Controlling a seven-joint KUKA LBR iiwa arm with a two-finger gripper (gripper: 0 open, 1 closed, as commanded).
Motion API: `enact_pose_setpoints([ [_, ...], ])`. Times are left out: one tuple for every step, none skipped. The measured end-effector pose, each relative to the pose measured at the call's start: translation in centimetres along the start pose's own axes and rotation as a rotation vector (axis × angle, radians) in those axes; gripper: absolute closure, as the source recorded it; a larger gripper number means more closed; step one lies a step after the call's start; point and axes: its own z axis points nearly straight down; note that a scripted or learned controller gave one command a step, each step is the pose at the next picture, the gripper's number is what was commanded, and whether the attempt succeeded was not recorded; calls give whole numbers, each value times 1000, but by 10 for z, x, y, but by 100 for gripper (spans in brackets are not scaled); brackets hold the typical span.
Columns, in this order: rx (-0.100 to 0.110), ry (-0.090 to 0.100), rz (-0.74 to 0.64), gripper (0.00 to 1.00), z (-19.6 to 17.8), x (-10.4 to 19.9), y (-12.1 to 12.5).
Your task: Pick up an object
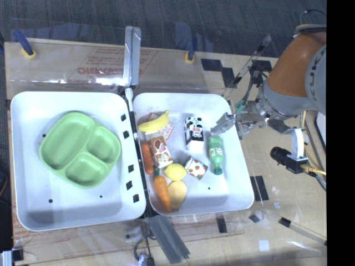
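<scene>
The right bin [236, 195] holds several toy foods. A yellow banana [153, 123] lies at its upper left, with a juice carton [161, 151] and a carrot [146, 157] just below it. A lemon [175, 172], a pale potato [177, 192] and a second carrot [161, 193] sit near the front. A cow-patterned milk carton [194, 132], a small red-and-white carton [195, 168] and a green bottle [216, 154] are in the middle and right. My gripper [223, 124] hangs over the bin's right side, just above the green bottle's top, with nothing seen in it.
The left bin [22, 204] holds a green divided plate [81, 148]. A metal divider post [132, 54] stands between the bins at the back. The arm's orange band [297, 65] is over the bench to the right of the right bin.
</scene>
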Motion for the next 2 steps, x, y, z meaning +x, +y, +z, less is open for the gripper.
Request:
enact_pose_setpoints([
  [1, 0, 12, 0, 96, -1, -14],
  [1, 1, 64, 0, 131, 5, -2],
])
